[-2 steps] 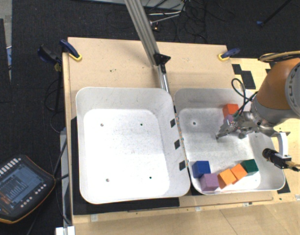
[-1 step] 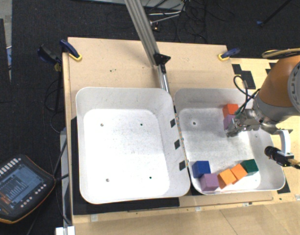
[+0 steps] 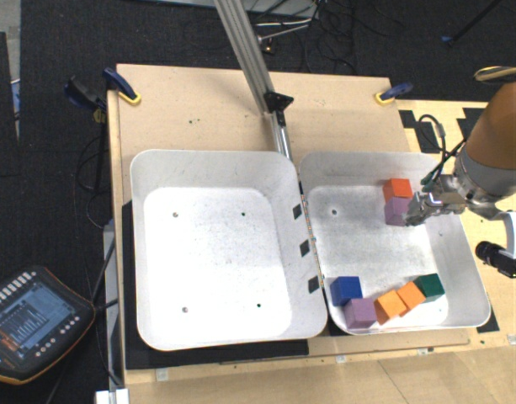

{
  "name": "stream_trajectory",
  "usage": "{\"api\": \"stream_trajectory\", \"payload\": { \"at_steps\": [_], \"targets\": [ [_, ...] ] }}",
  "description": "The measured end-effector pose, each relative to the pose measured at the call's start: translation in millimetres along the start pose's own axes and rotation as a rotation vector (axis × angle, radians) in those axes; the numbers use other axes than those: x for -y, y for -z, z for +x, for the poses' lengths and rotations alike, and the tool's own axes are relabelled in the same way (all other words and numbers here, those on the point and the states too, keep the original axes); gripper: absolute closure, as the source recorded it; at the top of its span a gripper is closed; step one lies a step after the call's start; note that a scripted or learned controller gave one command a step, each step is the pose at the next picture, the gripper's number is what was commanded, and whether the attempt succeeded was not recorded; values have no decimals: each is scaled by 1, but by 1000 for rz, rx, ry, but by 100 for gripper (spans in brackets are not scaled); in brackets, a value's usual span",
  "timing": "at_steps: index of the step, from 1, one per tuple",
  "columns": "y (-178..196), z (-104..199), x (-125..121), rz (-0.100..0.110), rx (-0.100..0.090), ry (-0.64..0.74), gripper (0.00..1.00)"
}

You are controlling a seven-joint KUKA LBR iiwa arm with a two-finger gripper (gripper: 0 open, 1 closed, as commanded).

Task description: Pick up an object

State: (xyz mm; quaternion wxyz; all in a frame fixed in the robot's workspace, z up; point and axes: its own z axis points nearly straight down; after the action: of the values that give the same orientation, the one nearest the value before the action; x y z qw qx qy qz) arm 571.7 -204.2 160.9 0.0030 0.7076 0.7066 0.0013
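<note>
We see the gripper low in the right bin, touching a purple block beside an orange block. We cannot tell its jaws' state or whether it grips anything.

So the arm runs off the right edge of the frame, you get the orange band and a chunk of grey wrist and that's it. The gripper sits right against a purple block in the right bin, and its fingertips blur into the block, so I can't tell how they're set or whether they actually have it. The pendant at lower left is clipped by the left edge, screen text way too small to read. The metal pole at the top gets cut off by the upper edge.
</note>
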Motion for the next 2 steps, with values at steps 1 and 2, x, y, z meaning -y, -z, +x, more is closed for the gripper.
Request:
{"api": "stream_trajectory", "payload": {
  "at_steps": [1, 2],
  "targets": [
    [47, -9, -2, 0, 1, 1, 100],
    [85, -9, -4, 0, 0, 3, 100]
  ]
}}
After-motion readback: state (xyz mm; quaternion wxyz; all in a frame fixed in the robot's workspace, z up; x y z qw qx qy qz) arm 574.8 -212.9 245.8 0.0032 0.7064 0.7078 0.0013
